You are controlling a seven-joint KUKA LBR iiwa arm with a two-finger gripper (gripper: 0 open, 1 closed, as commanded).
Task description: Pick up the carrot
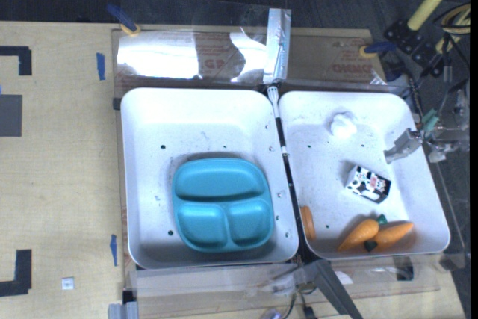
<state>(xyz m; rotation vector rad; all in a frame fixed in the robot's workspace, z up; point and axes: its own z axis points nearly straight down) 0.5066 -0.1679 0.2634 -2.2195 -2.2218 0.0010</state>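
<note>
Bench | left bin: blue tray | right bin: carrot | end effector: grip state unclear

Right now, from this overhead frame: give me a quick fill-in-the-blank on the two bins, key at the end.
1. The blue divided plate lies in the ____ bin of the view.
2. The carrots lie near the right bin's ____ edge.
3. The plate has ____ compartments.
4. The small black-and-white item is in the same bin as the ____.

Missing words: left; bottom; three; carrots

Small black-and-white object too blurred to identify.
</note>
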